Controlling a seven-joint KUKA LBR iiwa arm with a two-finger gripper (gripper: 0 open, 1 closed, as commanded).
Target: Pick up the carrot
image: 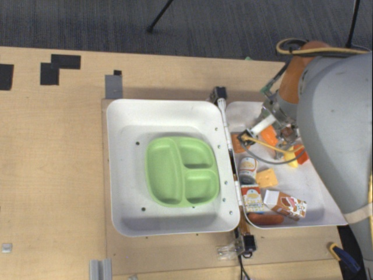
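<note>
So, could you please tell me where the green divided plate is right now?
The green divided plate lies in the middle of the left white bin, left of the right bin that holds the food items.

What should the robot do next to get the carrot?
Probably lower the gripper a little onto the carrot and close. It hangs right over the orange carrot in the right bin, among other toy foods, and nothing shows the carrot is gripped yet.
</note>
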